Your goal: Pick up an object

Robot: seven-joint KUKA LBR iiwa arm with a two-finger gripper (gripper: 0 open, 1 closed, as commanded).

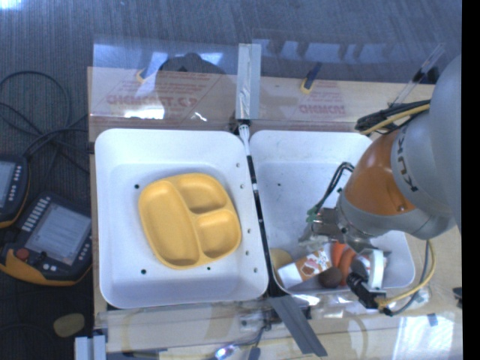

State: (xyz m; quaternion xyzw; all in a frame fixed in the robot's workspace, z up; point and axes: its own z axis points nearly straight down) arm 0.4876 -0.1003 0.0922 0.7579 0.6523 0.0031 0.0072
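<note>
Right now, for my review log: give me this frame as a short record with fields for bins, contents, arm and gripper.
left bin: holds a yellow divided plate, lying flat near the middle
right bin: small objects clustered in its near corner; too small to name them
arm: reaches in from the right, wrist low over the right bin
gripper: down at the cluster; the arm hides its tips
object held: cannot tell from this view
surroundings: handheld controller on the floor left of the bench
</note>
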